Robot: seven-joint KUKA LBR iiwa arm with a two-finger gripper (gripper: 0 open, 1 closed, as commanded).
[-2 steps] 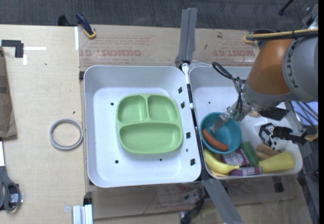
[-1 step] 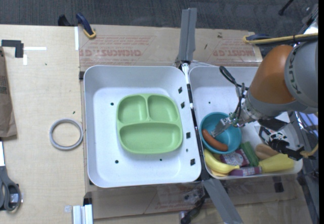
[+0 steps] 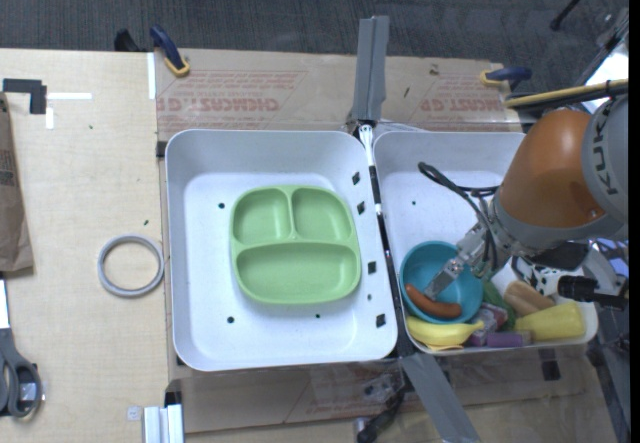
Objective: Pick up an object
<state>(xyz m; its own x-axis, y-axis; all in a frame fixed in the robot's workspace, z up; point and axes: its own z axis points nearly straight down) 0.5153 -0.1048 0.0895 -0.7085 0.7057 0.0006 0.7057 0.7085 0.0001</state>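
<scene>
Arm [image 3: 560,181]: one large rounded orange band, glossy, with grey housing beneath it and a pale grey casing at the view's right bearing part of dark lettering. Black cable [image 3: 455,183] loops from the wrist area over the white bin side. Gripper [image 3: 447,280]: small metallic silver assembly with slim grey fingers, below a darker grey wrist section

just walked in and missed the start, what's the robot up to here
The arm has reached into the right bin, and its gripper is down over the blue bowl, beside a red sausage-like toy and a banana. Nothing is visibly between its fingers. The left bin holds a green divided plate.
</scene>
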